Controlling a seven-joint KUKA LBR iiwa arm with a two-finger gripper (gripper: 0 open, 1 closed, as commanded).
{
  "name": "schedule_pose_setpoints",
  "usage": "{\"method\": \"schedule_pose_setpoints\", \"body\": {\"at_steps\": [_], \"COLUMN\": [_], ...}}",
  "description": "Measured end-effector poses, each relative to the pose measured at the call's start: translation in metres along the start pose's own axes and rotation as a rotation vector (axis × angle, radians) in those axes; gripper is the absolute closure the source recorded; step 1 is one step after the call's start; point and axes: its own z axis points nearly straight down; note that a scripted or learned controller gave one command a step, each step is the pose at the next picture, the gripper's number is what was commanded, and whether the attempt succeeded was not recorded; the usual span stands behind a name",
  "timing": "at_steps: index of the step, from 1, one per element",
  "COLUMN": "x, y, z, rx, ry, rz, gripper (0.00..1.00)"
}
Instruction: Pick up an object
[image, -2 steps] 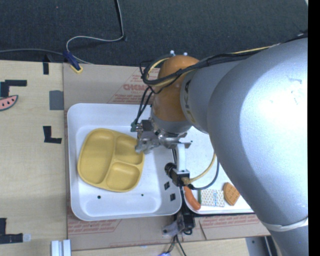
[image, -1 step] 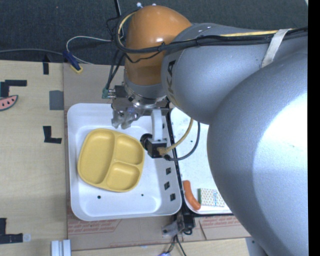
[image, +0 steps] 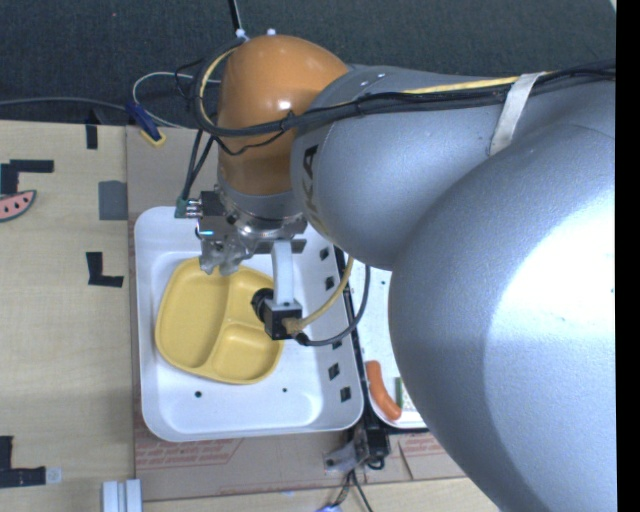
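A yellow divided plate (image: 213, 330) lies in the left white bin (image: 230, 418), filling its upper left part. My gripper (image: 248, 285) hangs below the orange wrist band, low over the plate's upper right rim and middle divider. The wrist hides the plate's top edge. Whether anything is between the gripper's parts is not visible from this angle. An orange elongated object (image: 381, 389) lies in the visible strip of the right bin (image: 372, 352), beside something green.
The big grey arm covers most of the right bin and the right half of the view. Cables loop around the wrist. Black tape marks and a pink shape (image: 14, 205) lie on the bench at left. The left bin's lower floor is bare white.
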Motion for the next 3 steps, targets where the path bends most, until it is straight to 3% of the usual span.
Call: {"method": "schedule_pose_setpoints", "body": {"at_steps": [1,2,3], "x": [-0.001,0.0,0.0], "y": [0.038,0.092,0.04], "z": [0.05,-0.07,-0.001], "rx": [0.0,-0.004,0.002], "ry": [-0.001,0.001,0.0], "rz": [0.001,0.0,0.001], "gripper": [1.0,1.0,1.0]}}
